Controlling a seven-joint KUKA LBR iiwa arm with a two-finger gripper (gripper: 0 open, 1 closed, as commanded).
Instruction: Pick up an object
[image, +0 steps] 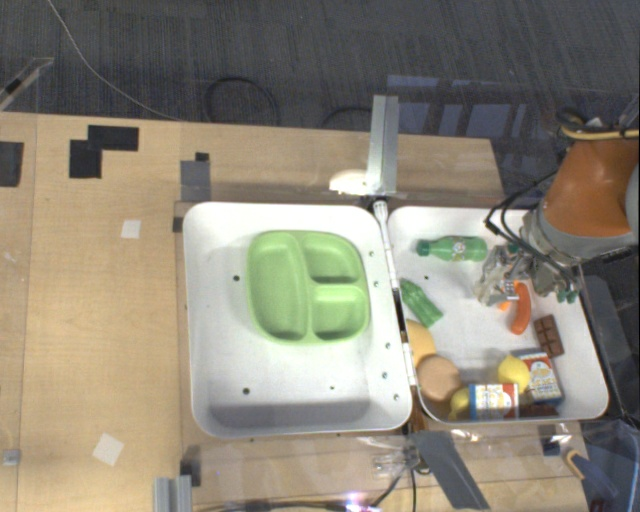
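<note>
The gripper (505, 283) is observed low in the right bin (596, 395), its state indeterminable, with the orange carrot (519, 311) lying just beside it at five o'clock, long axis twelve-to-six

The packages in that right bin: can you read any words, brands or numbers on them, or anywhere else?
No text is readable here.
Can: blue and white label, print too blurred.
Small carton: coloured print, too small.
Green bottle: pale label, illegible.
Brown bar: no lettering made out.
</note>
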